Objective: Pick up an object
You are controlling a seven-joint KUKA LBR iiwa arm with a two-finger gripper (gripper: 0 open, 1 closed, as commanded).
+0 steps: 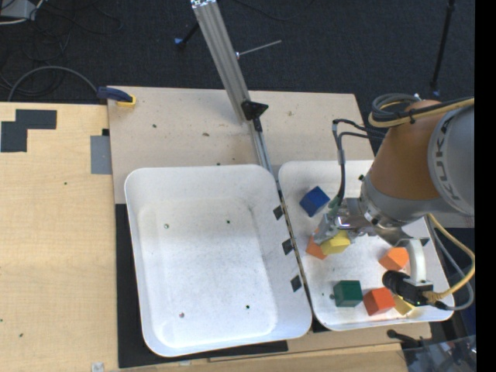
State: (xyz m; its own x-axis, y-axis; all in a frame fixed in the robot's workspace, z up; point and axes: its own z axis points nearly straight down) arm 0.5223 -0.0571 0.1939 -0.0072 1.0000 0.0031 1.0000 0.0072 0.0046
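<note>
Several small blocks lie in the right bin (294, 178): a blue block (314, 201) near its upper left, a yellow block (336, 245) touching an orange piece (315, 249) at its left, a green block (348, 293) and an orange block (378, 300) toward the near rim, another orange one (395, 259) at right. The gripper (338, 225) sits low, just above the yellow block, which is probably the target; whether the tool is open, closed or gripping cannot be told at this angle. For a clean pick the tool wants to straddle the yellow block alone, clear of the orange piece beside it, and close squarely before any lift. The arm (422, 169) reaches in from the right, orange band above the wrist, wrist bent down over the bin's middle, cables looping behind. The left bin (147, 184) lies well apart from the work.
</note>
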